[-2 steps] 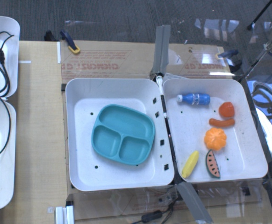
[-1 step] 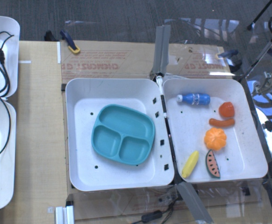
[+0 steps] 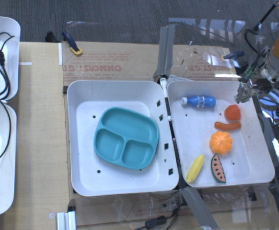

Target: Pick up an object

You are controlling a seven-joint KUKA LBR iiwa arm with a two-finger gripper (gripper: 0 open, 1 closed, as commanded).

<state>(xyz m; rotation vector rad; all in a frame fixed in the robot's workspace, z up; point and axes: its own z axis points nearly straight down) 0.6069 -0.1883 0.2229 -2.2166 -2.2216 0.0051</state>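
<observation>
The right bin (image 3: 254,174) holds a blue bottle (image 3: 199,101) lying on its side, a red tomato (image 3: 232,112), an orange sausage (image 3: 227,125), an orange mandarin (image 3: 220,142), a yellow corn cob (image 3: 195,168) and a watermelon slice (image 3: 218,168). My gripper (image 3: 242,95) hangs over the bin's far right corner, just up and right of the tomato. Nothing shows between its tips.
The left bin (image 3: 79,143) holds a teal divided plate (image 3: 126,138). A grey divider post (image 3: 166,51) rises behind the seam between the bins. Cables and the arm crowd the far right. A blue-and-yellow clamp (image 3: 71,43) lies on the cardboard behind.
</observation>
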